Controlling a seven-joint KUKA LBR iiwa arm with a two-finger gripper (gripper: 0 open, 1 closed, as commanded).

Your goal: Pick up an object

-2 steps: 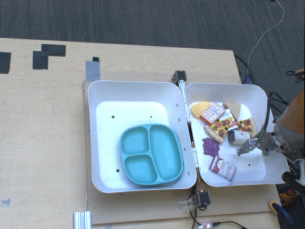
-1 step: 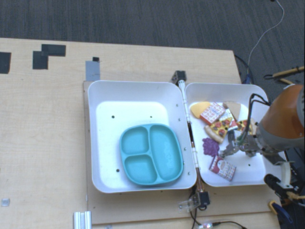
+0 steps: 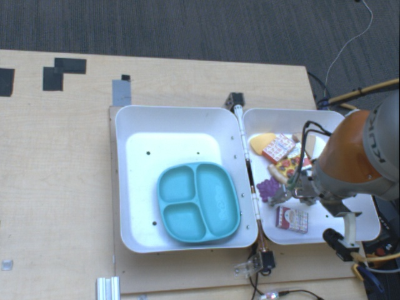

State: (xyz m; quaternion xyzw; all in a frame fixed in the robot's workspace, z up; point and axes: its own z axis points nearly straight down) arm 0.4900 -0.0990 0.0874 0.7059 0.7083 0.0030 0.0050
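From the bench's left: bare wood (image 3: 56, 186) with dark tape patches (image 3: 62, 72) near the far edge. The left bin (image 3: 134, 130) holds a blue three-part tray (image 3: 199, 202), lying toward its near right corner, with open white floor behind and to the left of it. A thin rail (image 3: 245, 155) separates the two bins. The right bin (image 3: 270, 233) holds the small objects: a yellow piece (image 3: 259, 142) at the far left, a red-and-white packet (image 3: 279, 147) beside it, a red-and-yellow packet (image 3: 289, 165), a purple grape bunch (image 3: 267, 189) close to the rail, and a red-and-white carton (image 3: 292, 219) toward the near wall. The gripper (image 3: 292, 189) hangs just right of the grapes and above the carton, beneath the arm's orange band (image 3: 353, 152); whether its tips are spread or closed cannot be told, and nothing is seen between them. The arm covers the bin's right side.
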